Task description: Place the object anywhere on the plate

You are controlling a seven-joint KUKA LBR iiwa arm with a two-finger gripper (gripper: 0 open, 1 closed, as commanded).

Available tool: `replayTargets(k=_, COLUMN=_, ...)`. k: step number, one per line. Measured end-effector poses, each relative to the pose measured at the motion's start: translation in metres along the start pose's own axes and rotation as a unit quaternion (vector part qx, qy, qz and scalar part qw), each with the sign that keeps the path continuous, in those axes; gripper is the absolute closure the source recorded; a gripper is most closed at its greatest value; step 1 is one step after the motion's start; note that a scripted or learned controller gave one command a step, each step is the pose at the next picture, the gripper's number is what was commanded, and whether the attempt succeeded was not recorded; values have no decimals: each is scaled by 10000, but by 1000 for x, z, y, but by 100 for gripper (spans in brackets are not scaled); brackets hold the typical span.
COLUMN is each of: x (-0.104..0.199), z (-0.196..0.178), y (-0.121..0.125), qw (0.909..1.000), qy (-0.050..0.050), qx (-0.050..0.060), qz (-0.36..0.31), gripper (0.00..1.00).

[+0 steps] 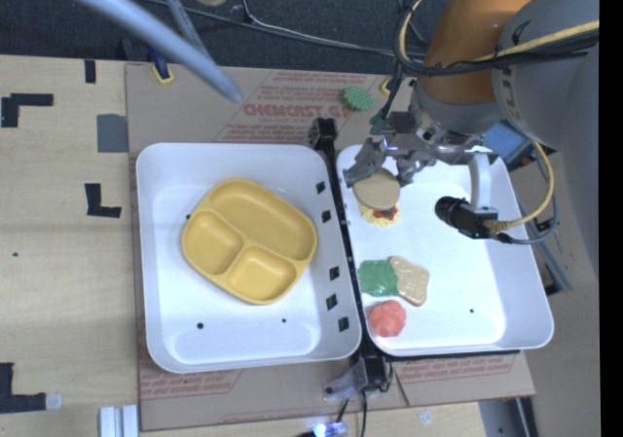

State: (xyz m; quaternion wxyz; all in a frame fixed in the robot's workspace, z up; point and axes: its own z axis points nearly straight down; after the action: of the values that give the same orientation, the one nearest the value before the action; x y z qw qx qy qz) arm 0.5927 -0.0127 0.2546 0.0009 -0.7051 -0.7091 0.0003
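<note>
- Gripper (382,170) hangs right over the round tan toy burger (377,198) in the right white bin (506,260); I cannot tell if it grips the burger.
- Yellow plastic plate with three sections (249,240) sits in the left white bin (161,260), well apart, so the burger must cross the middle wall.

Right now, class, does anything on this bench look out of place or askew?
Yes. A small green toy lies outside both bins, on the cardboard behind the right bin. The yellow plate also sits skewed in the left bin, not square with its walls.
</note>
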Motion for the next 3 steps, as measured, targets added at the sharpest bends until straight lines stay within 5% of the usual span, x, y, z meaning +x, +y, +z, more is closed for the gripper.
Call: replayTargets(k=3, x=153, z=35, y=-10, qw=10000, qy=-6, qx=14, qz=0, gripper=100)
